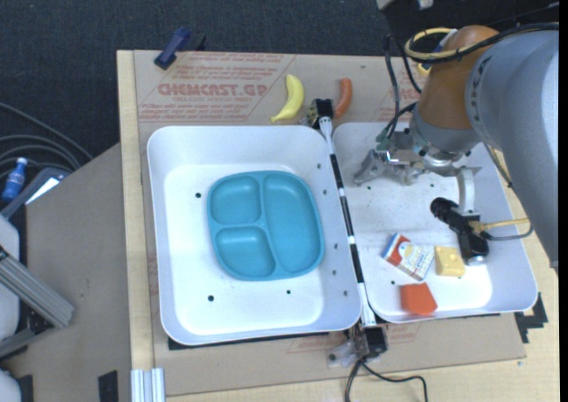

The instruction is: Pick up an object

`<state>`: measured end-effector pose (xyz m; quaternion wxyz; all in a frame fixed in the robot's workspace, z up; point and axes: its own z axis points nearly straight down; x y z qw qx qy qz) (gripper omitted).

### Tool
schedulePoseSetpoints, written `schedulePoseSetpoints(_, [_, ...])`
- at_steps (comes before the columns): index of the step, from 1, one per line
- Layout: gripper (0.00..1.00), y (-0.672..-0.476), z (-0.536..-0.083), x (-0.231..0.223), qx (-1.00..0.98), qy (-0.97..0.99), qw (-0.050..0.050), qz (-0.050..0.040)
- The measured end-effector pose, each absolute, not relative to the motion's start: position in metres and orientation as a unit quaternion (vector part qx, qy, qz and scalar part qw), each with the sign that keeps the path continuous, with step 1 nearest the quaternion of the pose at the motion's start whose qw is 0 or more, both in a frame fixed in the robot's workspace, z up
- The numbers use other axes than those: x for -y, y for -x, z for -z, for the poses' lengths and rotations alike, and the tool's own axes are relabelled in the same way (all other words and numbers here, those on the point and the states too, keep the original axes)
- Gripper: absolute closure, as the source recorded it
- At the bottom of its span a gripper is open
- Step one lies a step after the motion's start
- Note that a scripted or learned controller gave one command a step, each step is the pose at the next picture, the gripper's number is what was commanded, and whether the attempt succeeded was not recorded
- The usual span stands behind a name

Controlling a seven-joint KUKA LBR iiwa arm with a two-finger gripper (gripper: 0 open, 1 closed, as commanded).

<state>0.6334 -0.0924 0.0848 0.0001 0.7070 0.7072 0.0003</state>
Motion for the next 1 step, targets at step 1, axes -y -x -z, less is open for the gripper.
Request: schedulePoseSetpoints(1, [0.0,-0.5317,-0.0841,0.0951,-0.707,-0.708,-0.001,0.0007])
